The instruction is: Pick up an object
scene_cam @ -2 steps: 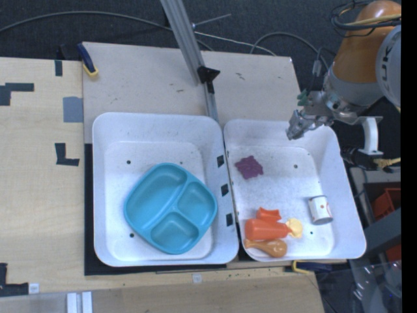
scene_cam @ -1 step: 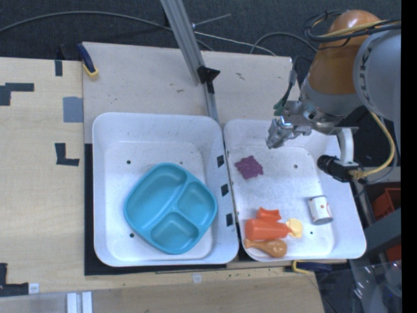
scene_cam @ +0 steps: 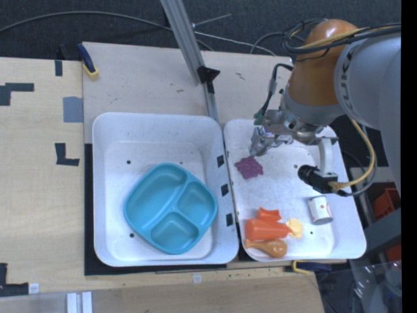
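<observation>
The gripper [scene_cam: 258, 145] hangs above the right bin; whether it is released cannot be told. A purple object [scene_cam: 249, 167] lies just below-left of it.

Two white bins [scene_cam: 101, 175]; one blue tray [scene_cam: 171, 207]; five toys [scene_cam: 249, 167].

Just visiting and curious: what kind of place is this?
Probably a robotics lab test bench: a robot arm reaches over two white bins holding a blue plastic plate and toy food, with taped markers beside them.
</observation>
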`<move>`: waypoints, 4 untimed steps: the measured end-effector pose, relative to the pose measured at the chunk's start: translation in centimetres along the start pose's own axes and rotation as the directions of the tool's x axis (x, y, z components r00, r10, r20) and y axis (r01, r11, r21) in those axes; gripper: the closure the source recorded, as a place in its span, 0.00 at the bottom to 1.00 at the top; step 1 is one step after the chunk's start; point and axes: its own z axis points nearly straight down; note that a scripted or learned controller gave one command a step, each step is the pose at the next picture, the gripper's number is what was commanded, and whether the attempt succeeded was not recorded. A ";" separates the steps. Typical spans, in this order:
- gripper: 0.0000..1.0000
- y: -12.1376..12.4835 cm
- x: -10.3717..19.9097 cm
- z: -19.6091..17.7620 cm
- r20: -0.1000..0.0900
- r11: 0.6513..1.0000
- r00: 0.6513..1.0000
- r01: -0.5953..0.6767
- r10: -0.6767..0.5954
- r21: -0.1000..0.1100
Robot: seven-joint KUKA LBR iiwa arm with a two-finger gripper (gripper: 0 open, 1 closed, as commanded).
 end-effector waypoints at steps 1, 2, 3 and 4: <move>1.00 -2.1 4.8 0.9 0.000 1.000 1.000 0.001 -0.001 0.000; 1.00 -4.8 8.7 1.1 0.001 1.000 1.000 0.000 0.000 0.001; 1.00 -7.9 13.2 -0.3 -0.001 1.000 1.000 0.002 -0.002 0.000; 0.00 -7.8 12.9 -0.2 0.001 1.000 1.000 -0.002 0.002 0.000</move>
